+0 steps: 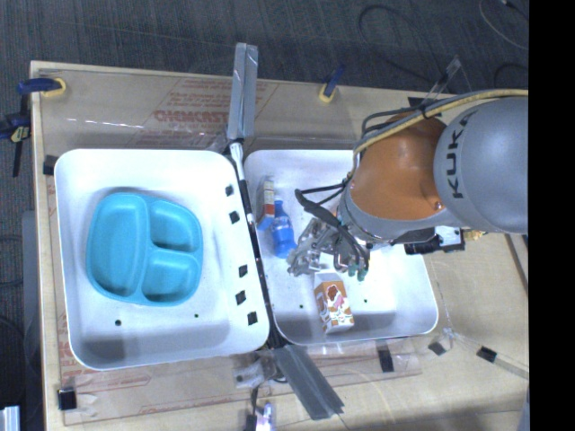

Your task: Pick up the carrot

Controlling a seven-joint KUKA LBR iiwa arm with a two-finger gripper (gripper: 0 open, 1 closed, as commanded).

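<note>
My gripper (316, 255) hangs low over the middle of the right bin (404, 312), below the orange band of the arm (400, 173). It sits just right of a blue bottle (281, 232) and just above a small brown and white carton (333, 303). The arm and wrist cover the bin's back right part, so what lies under them is hidden. I cannot make out an orange carrot among the things in sight.
The left bin (90, 330) holds a light blue divided plate (144, 245). A thin red and white item (268, 199) lies by the bottle's top, near the wall between the bins. Clamps and a grey bar (241, 92) edge the bench.
</note>
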